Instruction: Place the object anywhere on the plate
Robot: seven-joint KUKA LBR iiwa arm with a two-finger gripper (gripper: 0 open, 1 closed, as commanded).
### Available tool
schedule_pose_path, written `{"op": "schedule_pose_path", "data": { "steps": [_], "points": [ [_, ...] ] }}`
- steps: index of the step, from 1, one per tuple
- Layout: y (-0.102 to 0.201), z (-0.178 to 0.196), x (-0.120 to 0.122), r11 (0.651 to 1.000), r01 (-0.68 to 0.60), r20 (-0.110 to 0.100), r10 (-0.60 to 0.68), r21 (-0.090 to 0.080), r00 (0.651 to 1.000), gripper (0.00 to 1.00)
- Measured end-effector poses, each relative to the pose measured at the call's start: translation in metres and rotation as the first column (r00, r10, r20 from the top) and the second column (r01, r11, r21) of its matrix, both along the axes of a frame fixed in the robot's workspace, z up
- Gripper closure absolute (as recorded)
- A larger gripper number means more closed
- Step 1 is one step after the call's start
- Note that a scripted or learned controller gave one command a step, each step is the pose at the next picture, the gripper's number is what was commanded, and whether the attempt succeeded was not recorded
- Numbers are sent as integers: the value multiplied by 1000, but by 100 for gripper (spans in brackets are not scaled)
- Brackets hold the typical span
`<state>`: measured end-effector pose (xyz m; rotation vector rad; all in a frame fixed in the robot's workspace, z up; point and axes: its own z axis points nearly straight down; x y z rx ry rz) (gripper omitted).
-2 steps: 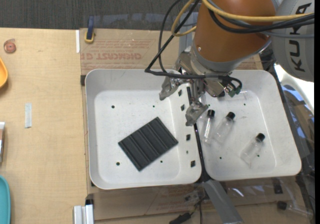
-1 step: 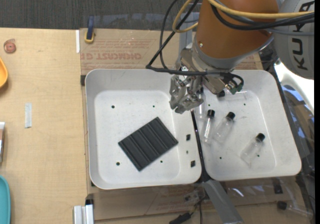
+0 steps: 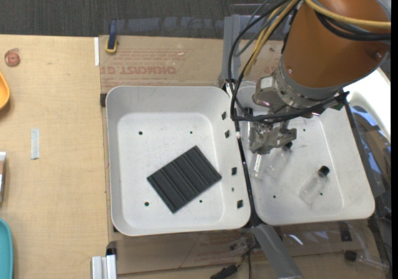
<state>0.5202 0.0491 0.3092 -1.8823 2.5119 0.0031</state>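
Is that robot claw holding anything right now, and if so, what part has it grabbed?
It cannot be told. The gripper hangs over the right bin; the clear vial lies apart from it, and the dark ridged plate sits in the left bin.

Large rounded orange band (image 3: 339,26) above the wrist, glossy, with a grey metal ring (image 3: 305,88) beneath. Black and yellow cables (image 3: 267,20) looped from the top of the band down the left side toward the wrist. Below the ring, a cluttered silver-grey gripper (image 3: 272,139) of small metal blocks and brackets, with a faint pinkish glow on the housing. Thin black wires strung across the gripper body. Fingers too indistinct to make out.
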Motion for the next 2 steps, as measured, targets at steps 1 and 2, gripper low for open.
{"op": "schedule_pose_path", "data": {
  "steps": [1, 2],
  "points": [
    [41, -91, 46, 947, -323, -1, 323, 1, 947, 100],
    [22, -16, 37, 876, -482, 1, 482, 1, 876, 100]
  ]
}}
